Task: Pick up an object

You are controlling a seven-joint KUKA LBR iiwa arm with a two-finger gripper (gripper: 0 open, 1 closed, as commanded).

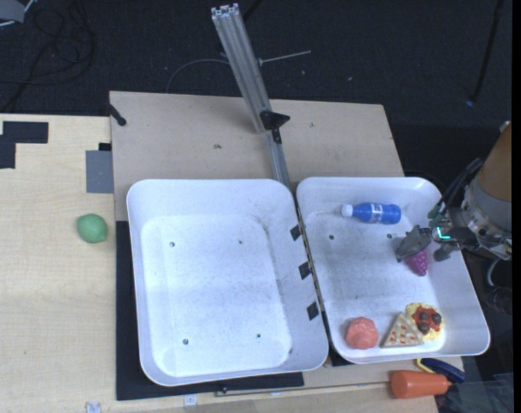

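Reaching in from the right edge, the grey arm (488, 205) with its orange band hangs over the right bin (355, 274), which serves as the landmark here. Its gripper (415, 246) sits low over the bin's right half, directly at a purple object (419, 262); whether the jaws are open, closed, or gripping that object cannot be told, since the dark tip and the purple piece overlap at this slant.

Within the right bin, a blue bottle (372, 212) lies on its side near the far wall, just beyond the gripper. Near the bin's front wall rest a red ball-like item (361, 333) and, just beside it toward the right corner, a waffle wedge topped with fruit (413, 326).

Touching the right bin along its left wall is the left bin (209, 282). Just outside the right bin's front right corner, an orange carrot-like object (419, 383) lies on the bench (45, 256). Well apart from the right bin, past the left bin, a green ball (92, 228) rests on the bench. A metal rail (248, 67) slants away behind the seam between the bins.
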